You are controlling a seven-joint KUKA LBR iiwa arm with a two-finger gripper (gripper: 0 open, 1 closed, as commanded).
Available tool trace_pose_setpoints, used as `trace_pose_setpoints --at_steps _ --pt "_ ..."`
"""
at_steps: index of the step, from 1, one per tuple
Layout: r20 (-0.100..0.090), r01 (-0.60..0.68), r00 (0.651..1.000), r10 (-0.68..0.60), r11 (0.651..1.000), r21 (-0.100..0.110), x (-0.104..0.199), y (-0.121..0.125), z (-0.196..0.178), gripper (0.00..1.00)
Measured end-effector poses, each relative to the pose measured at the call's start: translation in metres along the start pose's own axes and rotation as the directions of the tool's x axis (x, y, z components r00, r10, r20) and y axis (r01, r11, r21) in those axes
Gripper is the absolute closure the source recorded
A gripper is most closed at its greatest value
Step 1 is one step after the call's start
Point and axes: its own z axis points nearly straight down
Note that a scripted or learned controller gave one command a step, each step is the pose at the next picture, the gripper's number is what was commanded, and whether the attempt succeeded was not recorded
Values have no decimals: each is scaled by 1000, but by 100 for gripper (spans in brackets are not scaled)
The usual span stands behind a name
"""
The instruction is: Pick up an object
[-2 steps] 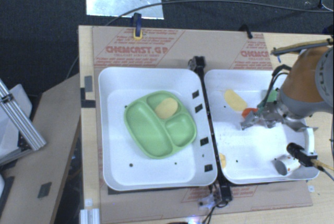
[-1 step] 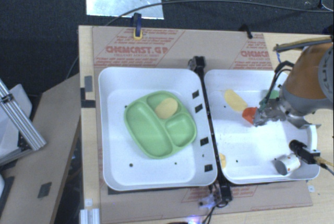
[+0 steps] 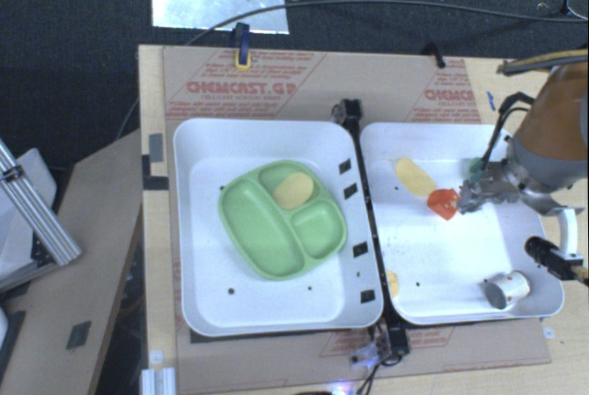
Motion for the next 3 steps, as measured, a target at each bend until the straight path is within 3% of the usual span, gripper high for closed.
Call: trace_pose_setpoints --at_steps 2,3 --pt "1 1 1000 -1 1000 -2 -7 6 -94 100" --pt "-2 4 1000 -4 1000 5 42 4 -83 100"
